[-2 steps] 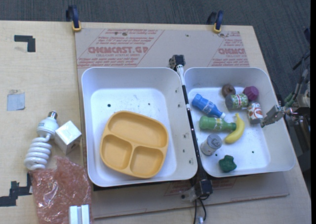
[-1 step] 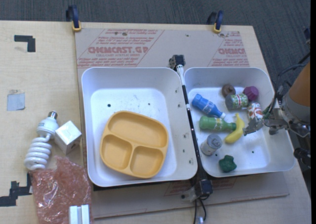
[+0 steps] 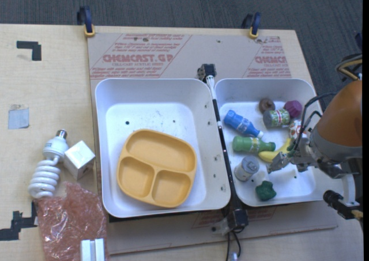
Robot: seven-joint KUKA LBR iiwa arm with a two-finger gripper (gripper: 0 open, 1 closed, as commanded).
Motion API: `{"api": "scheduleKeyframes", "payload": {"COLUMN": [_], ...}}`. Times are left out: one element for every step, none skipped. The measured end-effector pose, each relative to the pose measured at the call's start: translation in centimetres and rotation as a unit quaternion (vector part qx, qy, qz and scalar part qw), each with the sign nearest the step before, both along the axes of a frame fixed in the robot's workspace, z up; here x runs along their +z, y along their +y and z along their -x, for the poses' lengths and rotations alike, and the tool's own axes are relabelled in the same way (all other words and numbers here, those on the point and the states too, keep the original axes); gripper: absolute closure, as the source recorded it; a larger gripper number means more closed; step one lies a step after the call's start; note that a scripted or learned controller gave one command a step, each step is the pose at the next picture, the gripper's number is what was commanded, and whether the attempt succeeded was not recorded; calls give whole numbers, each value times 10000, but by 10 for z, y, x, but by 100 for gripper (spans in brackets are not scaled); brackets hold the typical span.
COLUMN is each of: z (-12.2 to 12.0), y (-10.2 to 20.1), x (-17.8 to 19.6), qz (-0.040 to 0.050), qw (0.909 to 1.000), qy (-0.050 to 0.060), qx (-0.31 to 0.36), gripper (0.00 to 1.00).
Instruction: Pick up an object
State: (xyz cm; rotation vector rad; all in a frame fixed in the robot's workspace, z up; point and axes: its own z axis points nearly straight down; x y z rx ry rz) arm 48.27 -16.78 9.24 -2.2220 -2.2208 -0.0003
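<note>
The right bin (image 3: pixel 260 83) holds a blue bottle (image 3: pixel 239 123), a green bottle (image 3: pixel 249 144), a small labelled can (image 3: pixel 277 118), a purple lump (image 3: pixel 293 108), a brown ring (image 3: pixel 266 104), a yellow banana (image 3: pixel 270 155), a grey cup (image 3: pixel 249 167) and a dark green toy (image 3: pixel 266 190). My gripper (image 3: pixel 283 161) is low in this bin near its right side, at the banana's right end. The arm's orange band (image 3: pixel 346 118) hangs over the bin's right wall. Whether anything is gripped is hidden by the wrist.
The left bin (image 3: pixel 150 84) holds a yellow divided plate (image 3: pixel 155 167). Left of the bins lie a spiral light bulb (image 3: pixel 47 167), a white cube (image 3: pixel 79 157) and crumpled pink wrap (image 3: pixel 72 219). Clamps (image 3: pixel 86 22) hold the board's far edge.
</note>
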Motion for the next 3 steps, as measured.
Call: {"api": "scheduleKeyframes", "payload": {"z": [-1, -1, 5], "y": [-1, -1, 43], "x": [10, 10, 0], "qz": [6, 6, 0], "qw": [10000, 10000, 10000], "qy": [-18, -13, -1], "qx": [-10, -7, -1], "gripper": [100, 0, 0]}}
